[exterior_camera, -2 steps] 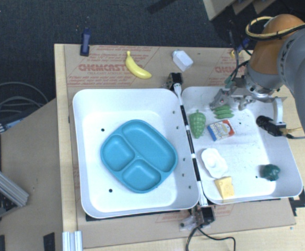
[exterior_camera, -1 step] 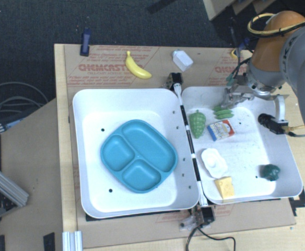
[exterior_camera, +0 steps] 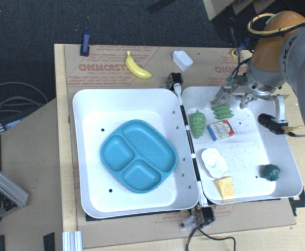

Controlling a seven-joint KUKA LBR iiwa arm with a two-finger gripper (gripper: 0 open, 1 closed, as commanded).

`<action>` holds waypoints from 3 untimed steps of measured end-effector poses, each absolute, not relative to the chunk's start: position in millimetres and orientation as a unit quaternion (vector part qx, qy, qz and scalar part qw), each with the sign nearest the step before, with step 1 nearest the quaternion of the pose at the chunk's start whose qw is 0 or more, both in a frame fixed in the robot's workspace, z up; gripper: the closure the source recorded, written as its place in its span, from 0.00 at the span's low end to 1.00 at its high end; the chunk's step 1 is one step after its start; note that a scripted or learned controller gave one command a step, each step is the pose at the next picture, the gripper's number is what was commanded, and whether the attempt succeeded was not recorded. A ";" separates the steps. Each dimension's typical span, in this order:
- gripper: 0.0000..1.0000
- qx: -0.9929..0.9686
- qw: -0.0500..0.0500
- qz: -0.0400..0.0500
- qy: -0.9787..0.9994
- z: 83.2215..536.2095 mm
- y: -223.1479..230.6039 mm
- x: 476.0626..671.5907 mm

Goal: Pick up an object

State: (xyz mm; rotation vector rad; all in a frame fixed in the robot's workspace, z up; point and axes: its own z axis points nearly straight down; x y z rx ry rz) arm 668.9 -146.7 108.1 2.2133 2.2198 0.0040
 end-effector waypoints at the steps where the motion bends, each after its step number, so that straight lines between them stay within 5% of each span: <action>1: 0.00 0.707 -0.001 0.000 0.707 84.6 -115.2 666.4; 2: 1.00 0.706 0.005 0.003 0.708 100.5 -116.4 670.0; 3: 1.00 0.707 -0.001 0.000 0.708 185.3 -41.9 585.9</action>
